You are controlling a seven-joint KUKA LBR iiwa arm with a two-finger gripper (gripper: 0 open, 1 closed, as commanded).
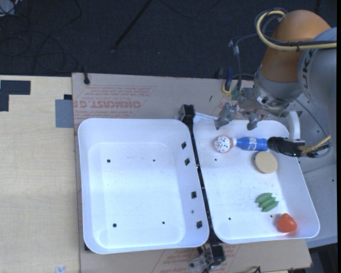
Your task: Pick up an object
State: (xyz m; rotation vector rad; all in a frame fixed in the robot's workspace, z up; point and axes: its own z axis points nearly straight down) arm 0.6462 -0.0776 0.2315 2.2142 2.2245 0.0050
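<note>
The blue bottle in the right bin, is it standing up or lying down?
Lying down. The blue bottle rests on its side on the right bin floor, long axis across the view, beside the gripper.

Faint red print on the cardboard sheet point(119, 98) appears upside down, not clearly legible.

Grey arm w/ orange band point(298, 33) cut off at right edge. Far rim of right white plastic bin point(244, 220) partly hidden behind gripper point(240, 117). Printed text on brown cardboard sheet point(119, 101) too small to read.
</note>
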